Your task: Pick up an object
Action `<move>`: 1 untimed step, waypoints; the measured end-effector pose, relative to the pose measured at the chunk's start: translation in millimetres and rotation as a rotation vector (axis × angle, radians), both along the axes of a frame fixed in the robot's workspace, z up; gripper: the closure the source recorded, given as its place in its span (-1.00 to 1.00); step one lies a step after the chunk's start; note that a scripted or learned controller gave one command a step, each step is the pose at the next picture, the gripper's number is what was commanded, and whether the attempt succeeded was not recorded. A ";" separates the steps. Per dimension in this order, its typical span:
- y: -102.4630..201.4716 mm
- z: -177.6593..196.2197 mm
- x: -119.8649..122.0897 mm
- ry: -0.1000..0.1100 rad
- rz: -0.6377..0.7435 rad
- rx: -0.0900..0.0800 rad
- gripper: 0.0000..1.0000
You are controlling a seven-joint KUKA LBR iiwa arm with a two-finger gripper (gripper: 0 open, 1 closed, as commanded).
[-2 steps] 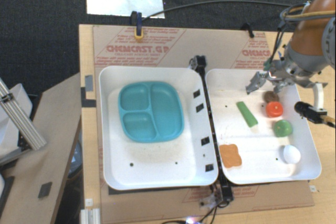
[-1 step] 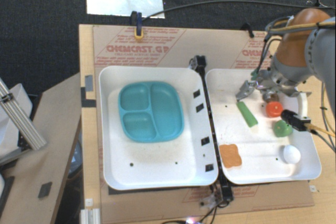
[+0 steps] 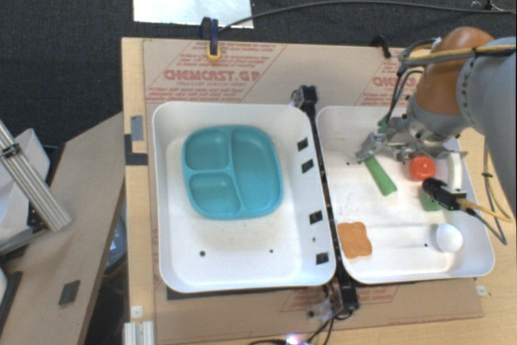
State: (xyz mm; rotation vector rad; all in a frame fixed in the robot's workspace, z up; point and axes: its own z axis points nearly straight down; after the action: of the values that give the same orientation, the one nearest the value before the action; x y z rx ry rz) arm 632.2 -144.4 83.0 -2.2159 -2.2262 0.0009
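Observation:
My gripper (image 3: 389, 143) hangs low over the back of the right bin (image 3: 339, 121), under the arm's orange band. A green stick (image 3: 380, 174) lies slanted just below and in front of it, its upper end close to the gripper. A small red ball (image 3: 421, 167) rests to the right of the stick, near the wrist. Toward the bin's front lie a flat orange piece (image 3: 354, 239) and a white round object (image 3: 448, 237). A small green piece (image 3: 430, 201) with a black part on it sits at the right side.
The left bin (image 3: 174, 254) holds a teal divided plate (image 3: 233, 172). A black divider with clips (image 3: 317, 174) runs between the bins. A white cylinder (image 3: 456, 170) lies by the right bin's right wall. Cables trail at the right edge.

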 end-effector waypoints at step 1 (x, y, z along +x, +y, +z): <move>-0.1 13.1 1.6 -0.005 0.002 -0.001 1.00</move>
State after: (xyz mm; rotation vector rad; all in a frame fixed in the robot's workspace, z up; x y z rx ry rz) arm 633.9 -144.5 96.1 -2.2168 -2.2310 -0.0041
